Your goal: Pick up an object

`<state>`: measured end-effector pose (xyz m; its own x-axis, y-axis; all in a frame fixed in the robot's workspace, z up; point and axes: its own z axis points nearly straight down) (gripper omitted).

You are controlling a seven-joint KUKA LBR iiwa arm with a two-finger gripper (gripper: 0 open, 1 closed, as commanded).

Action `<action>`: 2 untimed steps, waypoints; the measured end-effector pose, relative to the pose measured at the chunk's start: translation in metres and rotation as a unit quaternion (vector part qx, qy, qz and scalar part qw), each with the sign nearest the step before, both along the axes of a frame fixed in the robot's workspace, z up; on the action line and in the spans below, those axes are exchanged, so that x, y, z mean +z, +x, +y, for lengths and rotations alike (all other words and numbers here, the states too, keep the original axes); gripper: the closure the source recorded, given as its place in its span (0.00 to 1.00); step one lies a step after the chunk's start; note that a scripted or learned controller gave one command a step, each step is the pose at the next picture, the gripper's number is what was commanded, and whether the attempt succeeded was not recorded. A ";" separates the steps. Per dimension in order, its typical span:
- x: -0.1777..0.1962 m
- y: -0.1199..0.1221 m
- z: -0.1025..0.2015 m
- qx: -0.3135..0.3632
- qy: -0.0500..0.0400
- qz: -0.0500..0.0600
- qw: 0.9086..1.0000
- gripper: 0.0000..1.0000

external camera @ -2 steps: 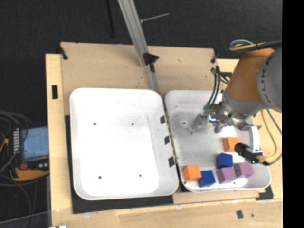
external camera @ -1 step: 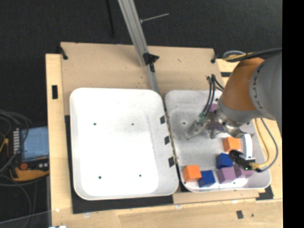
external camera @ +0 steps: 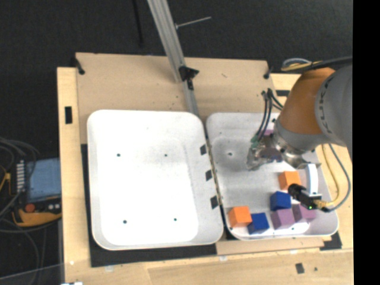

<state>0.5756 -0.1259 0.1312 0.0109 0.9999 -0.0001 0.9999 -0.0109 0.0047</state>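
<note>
In the camera view the gripper (external camera: 256, 157) hangs over the right bin (external camera: 231, 136); whether it is spread or closed I cannot tell. The blocks lie below and right of it, the orange block (external camera: 289, 178) nearest, the blue block (external camera: 280, 200) farther.

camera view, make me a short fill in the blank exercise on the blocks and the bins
1. All the blocks lie in the ____ bin of the view.
2. The orange block at that bin's near edge touches a ____ block on its right.
3. The gripper hangs over a bare part of the right bin, to the upper ____ of the blocks.
4. The band above the arm's wrist is ____.

Missing words: right; blue; left; orange
</note>
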 end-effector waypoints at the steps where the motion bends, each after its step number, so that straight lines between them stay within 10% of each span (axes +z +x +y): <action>1: 0.052 0.011 -0.004 0.007 -0.001 -0.001 1.000 1.00; 2: 0.112 0.008 -0.013 0.007 -0.001 -0.002 1.000 1.00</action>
